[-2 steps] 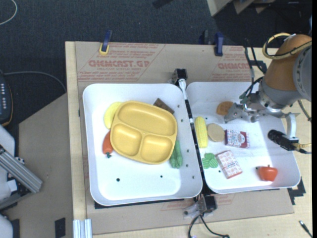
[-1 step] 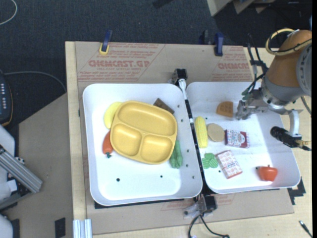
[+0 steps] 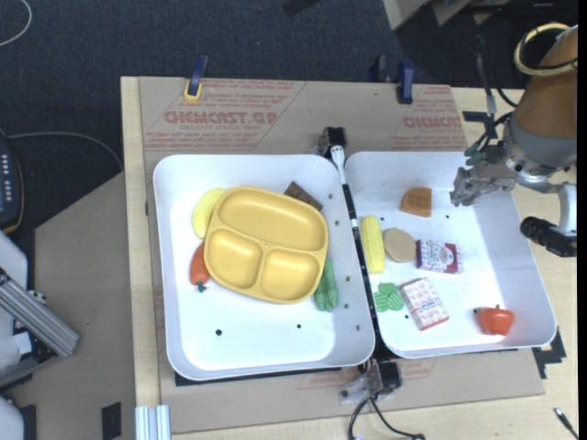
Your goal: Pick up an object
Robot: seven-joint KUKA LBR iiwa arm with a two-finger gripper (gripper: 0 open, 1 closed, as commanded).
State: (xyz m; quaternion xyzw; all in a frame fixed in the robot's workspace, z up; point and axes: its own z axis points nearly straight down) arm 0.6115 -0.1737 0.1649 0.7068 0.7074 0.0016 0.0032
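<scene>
My gripper point(image 3: 470, 189) hangs over the far right part of the right bin point(image 3: 523, 246), at the end of the grey arm with its orange band point(image 3: 550, 108). Nothing shows in its grasp. Just to its left a brown bread-like piece point(image 3: 416, 201) lies on the bin floor. Nearer the front lie a yellow corn cob point(image 3: 371, 243), a tan round biscuit point(image 3: 399, 245), a red-and-white packet point(image 3: 438, 256), a green leafy toy point(image 3: 389, 296), a red-patterned white box point(image 3: 425, 302) and a red tomato point(image 3: 495, 319).
The left bin point(image 3: 183, 337) holds a yellow divided tray point(image 3: 266, 244) lying over a yellow fruit point(image 3: 206, 211), a red-orange pepper point(image 3: 198, 266), a green piece point(image 3: 326, 289) and a brown piece point(image 3: 301, 193). A raised rim point(image 3: 348, 218) parts the two bins.
</scene>
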